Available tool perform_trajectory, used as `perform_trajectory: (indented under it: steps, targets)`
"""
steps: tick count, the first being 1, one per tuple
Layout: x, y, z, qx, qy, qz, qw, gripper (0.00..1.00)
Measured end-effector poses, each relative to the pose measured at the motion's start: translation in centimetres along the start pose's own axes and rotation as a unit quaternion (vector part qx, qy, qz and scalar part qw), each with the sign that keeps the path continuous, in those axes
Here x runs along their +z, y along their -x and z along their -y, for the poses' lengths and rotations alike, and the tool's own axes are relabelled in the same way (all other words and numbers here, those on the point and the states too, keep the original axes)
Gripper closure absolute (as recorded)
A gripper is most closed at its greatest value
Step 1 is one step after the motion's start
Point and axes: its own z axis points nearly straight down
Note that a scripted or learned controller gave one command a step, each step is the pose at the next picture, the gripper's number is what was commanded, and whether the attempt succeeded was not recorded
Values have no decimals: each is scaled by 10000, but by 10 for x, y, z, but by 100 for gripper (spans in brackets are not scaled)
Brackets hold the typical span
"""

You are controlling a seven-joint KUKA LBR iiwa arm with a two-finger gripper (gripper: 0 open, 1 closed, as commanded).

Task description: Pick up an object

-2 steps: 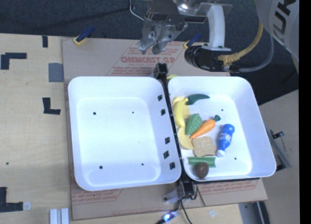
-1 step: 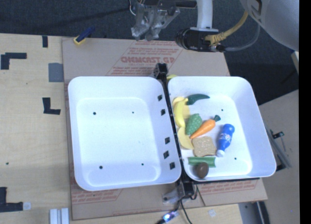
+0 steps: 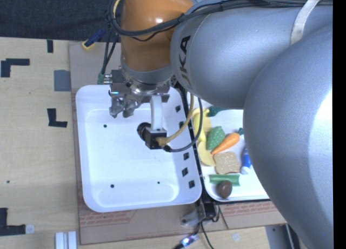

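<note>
Gripper (image 3: 123,108) low over the upper left part of the left bin (image 3: 130,188), well apart from every pickable item

Whether it stands open or closed cannot be told from this angle, and nothing is seen held in it. The candidate objects all lie in the right bin (image 3: 254,193), centre right of the frame and partly hidden by the arm (image 3: 259,53): a banana (image 3: 201,129) near the dividing wall, a toy carrot (image 3: 227,141), a bread slice (image 3: 227,161) and a brown round piece (image 3: 224,188) below them. Risk, as judged: a descent here meets only bare white floor and gives an empty grasp. Over the right bin the items lie touching and crowded, so a closing grip could catch two at once, or slip off the curved banana
</note>
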Motion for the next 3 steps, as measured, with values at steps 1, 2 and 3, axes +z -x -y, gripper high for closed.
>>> perform_trajectory:
  steps: [1,2,3]
  targets:
    - [-131,-5,-31,-4,155,-57,9999,100]
    - [-167,-5,-77,4,114,-38,9999,100]
    - [-198,-4,-97,3,107,-34,9999,100]
